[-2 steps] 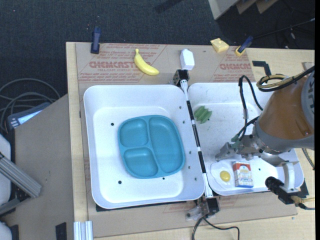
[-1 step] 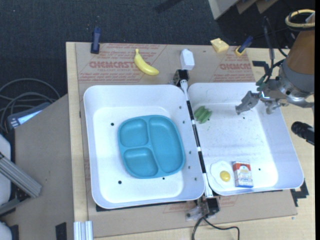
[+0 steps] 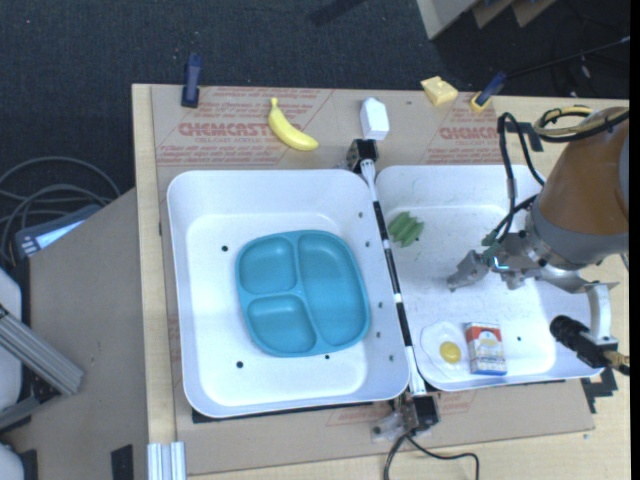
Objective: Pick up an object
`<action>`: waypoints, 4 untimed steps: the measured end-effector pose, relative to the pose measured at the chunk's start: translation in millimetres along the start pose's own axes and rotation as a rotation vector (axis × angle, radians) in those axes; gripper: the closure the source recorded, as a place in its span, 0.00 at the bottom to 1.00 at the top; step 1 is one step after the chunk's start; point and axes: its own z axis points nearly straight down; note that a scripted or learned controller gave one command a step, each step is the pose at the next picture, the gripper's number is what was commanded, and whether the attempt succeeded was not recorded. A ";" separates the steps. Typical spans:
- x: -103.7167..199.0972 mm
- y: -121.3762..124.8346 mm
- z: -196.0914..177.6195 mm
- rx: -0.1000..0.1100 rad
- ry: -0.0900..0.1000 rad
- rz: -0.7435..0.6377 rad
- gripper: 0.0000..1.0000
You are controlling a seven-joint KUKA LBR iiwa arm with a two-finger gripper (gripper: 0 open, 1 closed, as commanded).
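Observation:
My gripper [image 3: 488, 271] hangs over the middle of the right bin [image 3: 450, 193], open, with nothing between its fingers. A green crumpled object [image 3: 405, 228] lies to its upper left, near the bin's left wall. Below the gripper, at the bin's front, lie a toy fried egg [image 3: 447, 349] and a red-and-white box [image 3: 485, 349], side by side. In the left bin [image 3: 200, 218] rests a blue divided plate [image 3: 300, 293]. The grey and orange arm covers the right bin's far right part.
Outside the bins, on the bench's back strip, lie a yellow banana [image 3: 291, 128], a white block [image 3: 374, 117] and a yellow wedge [image 3: 438, 91]. Black cables [image 3: 515, 153] loop above the right bin's back right corner.

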 end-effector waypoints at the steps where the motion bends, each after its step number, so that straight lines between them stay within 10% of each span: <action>1: 10.2 -34.8 -38.1 0.001 0.001 -0.001 0.00; 2: 8.6 -35.0 14.9 0.000 0.000 0.000 0.00; 3: 4.4 124.3 -64.5 -0.005 -0.001 -0.002 0.00; 4: 27.5 145.5 59.3 -0.001 0.000 -0.002 0.00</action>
